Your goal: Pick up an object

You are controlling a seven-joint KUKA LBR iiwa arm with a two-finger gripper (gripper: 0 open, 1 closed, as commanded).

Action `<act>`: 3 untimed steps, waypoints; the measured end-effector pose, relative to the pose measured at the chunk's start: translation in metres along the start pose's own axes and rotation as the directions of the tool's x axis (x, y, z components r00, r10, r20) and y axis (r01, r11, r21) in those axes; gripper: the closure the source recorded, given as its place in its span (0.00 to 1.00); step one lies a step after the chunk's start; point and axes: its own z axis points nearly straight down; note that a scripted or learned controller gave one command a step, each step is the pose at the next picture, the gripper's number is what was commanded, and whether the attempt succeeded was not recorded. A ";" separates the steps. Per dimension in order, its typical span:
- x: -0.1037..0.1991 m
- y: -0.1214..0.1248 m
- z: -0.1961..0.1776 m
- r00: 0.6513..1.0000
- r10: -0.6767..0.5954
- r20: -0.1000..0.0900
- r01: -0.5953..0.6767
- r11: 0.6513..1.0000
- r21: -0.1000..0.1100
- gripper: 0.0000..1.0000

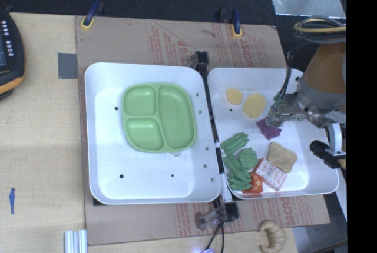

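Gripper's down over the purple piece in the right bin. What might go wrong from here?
1. The purple piece is small and lies low on the bin floor, so the gripper may shut above it and lift nothing.
2. The yellow slice lies close beside the gripper and could get nudged.
3. The right bin is crowded: the tan biscuit lies just below the purple piece, so a dragged grasp could push one into the other.

Wooden bench (41, 146) | brown cardboard sheet (153, 40) on it | two white bins (94, 128) side by side on the cardboard | black controller (9, 52) left of cardboard
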 end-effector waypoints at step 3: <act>-0.010 0.004 0.021 1.000 0.005 -0.006 -0.005 1.000 0.002 1.00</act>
